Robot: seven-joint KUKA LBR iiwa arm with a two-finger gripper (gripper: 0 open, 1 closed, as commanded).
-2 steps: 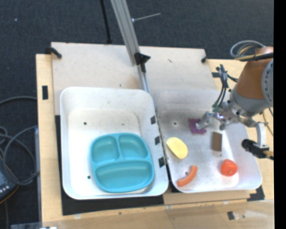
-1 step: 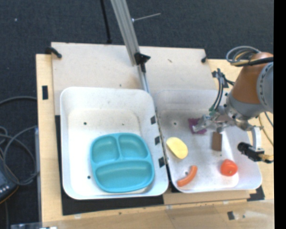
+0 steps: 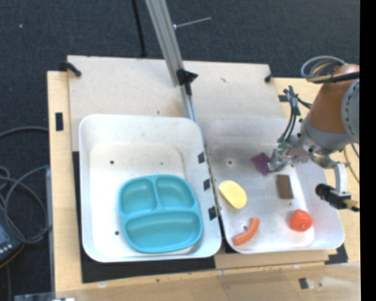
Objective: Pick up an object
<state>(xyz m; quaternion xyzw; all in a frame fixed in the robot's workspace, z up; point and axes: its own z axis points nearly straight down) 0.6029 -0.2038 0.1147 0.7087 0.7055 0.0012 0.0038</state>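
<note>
Two shallow white bins sit side by side on the counter (image 3: pixel 131 80). The left bin (image 3: pixel 100 137) holds a turquoise divided plate (image 3: pixel 160 213), lying flat toward its near side. The right bin (image 3: pixel 238 137) carries the loose things: a yellow lemon-like piece (image 3: pixel 233 194) near its left wall, an orange curved carrot (image 3: pixel 247 231) at the near edge, a red tomato (image 3: pixel 301 221) toward the near right corner, a brown block (image 3: pixel 284 186) in the middle, and a small purple piece (image 3: pixel 261 163) farther back. The arm (image 3: pixel 331 115) comes in from the right and hangs over the right bin's far right part, its gripper (image 3: pixel 279 162) down at the bin floor. The purple piece lies just left of the fingers, touching or nearly so; whether it sits between them I cannot tell, nor whether they are spread or pressed together. The brown block lies just near of the gripper, its long axis running near to far. The purple piece is too small to give a heading.
</note>
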